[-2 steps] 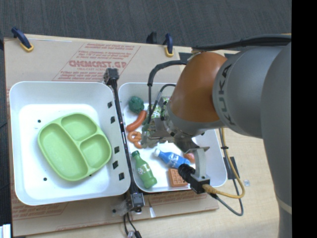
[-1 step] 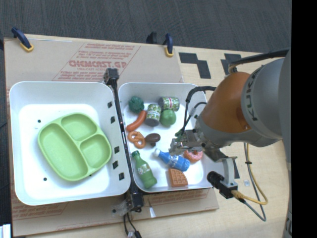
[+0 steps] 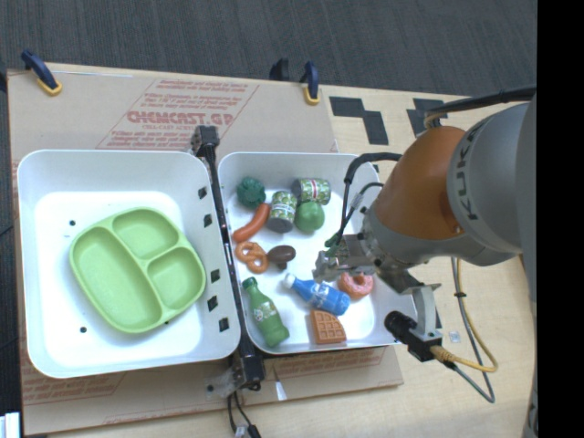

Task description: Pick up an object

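From above, the gripper hangs low in the right bin, just over the blue bottle. The bottle lies below the gripper and a touch toward the bin's front, its long axis slanting left to right, beside the pink donut. Whether the jaws are apart, I cannot tell.

Green divided plate — left bin
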Tool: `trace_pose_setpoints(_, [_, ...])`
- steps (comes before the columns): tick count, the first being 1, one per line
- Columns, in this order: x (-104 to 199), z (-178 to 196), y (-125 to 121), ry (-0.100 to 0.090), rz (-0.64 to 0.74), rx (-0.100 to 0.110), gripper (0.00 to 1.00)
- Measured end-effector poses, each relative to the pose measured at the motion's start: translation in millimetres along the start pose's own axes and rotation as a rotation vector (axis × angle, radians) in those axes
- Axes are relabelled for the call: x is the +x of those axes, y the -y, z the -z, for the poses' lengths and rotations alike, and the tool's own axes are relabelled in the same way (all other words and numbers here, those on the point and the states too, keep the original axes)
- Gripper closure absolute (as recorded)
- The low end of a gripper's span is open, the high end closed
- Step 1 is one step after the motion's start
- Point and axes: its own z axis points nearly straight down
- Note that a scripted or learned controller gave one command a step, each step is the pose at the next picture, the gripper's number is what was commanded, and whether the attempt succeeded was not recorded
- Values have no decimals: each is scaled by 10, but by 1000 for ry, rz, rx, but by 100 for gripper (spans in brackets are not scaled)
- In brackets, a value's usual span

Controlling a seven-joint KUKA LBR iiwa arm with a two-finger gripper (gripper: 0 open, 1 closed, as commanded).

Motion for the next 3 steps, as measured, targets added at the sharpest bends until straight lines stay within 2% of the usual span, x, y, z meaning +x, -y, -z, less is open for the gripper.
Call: trace_pose_setpoints(3, [-3,313,-47,5,16,-6,100])
